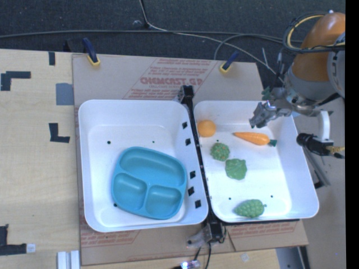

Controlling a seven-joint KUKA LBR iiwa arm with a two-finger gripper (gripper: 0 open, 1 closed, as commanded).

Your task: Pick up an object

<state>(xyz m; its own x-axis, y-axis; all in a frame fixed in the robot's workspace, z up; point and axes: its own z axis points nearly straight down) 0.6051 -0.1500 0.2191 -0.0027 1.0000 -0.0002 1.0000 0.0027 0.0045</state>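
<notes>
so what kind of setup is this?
Likely a lab bin-picking test bench: two white bins clamped on cardboard, toy food like a carrot, and a blue divided tray.

Arm [314,66]: grey metal body, rounded joints. Glossy orange band [325,32] above wrist. Black and yellow cables [297,29] loop beside band. Wrist section darker grey, cluttered with small fittings. Gripper [259,118]: small, dark grey, angular. White cylindrical part [324,125] and black fitting [311,143] below wrist.

right bin [300,175]: 5 items scattered | open gaps between | centre-right floor free
</notes>
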